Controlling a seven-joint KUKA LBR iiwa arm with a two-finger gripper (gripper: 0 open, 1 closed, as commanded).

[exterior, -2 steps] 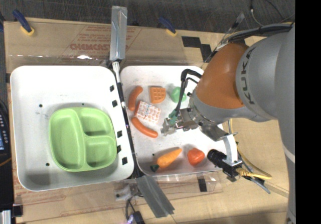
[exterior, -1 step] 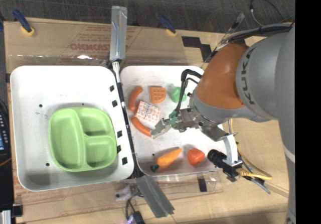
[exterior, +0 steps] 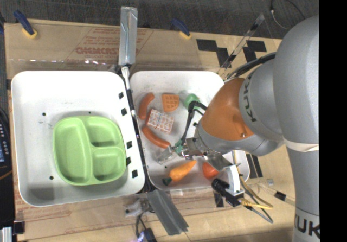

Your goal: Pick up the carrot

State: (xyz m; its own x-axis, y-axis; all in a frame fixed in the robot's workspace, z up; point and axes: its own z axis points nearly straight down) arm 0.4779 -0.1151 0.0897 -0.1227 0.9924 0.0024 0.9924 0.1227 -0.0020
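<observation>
My end effector hangs low over the right bin, just above and to the left of the carrot. The carrot lies near the front wall of this bin, with its green end pointing to the front-left corner. It is not between my fingers; I judge that the grasp is not yet made. Whether my fingers stand open or closed I cannot tell, because my wrist and the orange band cover most of them.

Several things can go wrong from here. A long red sausage lies just beside my end effector, toward the left wall of the bin, and one finger may come down on it instead of on the carrot. Then I would lift the wrong thing, or push both away. A red piece lies close to the thick end of the carrot, half under my wrist, and it may be caught together with the carrot.

The carrot is round and tapered, so if I close across its thin part it may slip out or roll toward the front wall. The wall itself is near; a finger that descends too far forward may hit it.

The checked block and the waffle are farther back and seem less at risk.
</observation>
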